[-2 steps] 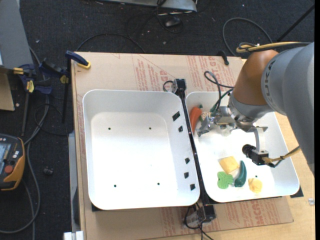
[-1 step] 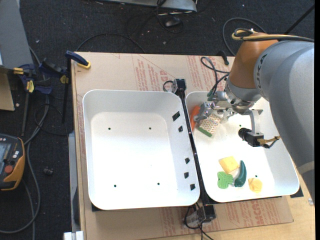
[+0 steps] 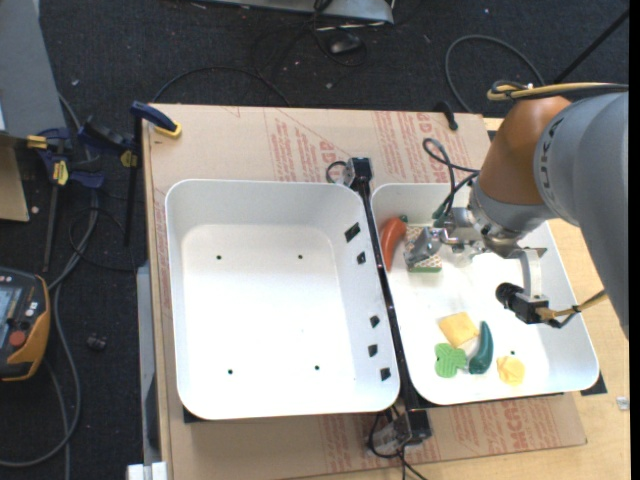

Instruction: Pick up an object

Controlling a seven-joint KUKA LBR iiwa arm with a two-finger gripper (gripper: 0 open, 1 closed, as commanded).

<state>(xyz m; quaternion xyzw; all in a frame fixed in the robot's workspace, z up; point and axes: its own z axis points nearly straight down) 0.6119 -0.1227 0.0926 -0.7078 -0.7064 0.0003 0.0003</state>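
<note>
Gripper point(image 3: 428, 250) is lowered into right bin point(image 3: 570, 298) over a small greenish item point(image 3: 424, 263), beside red pepper point(image 3: 392, 240), prob. for a pick; finger state can't be told; contact unclear.

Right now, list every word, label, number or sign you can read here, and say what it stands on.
No text reads clearly.
Red printing on the cardboard sheet under the bins, behind and in front: reversed and too blurred to read.
Small black marks on the left bin wall: shapes, not letters.
Handheld device at the left edge: markings too small to read.
</note>
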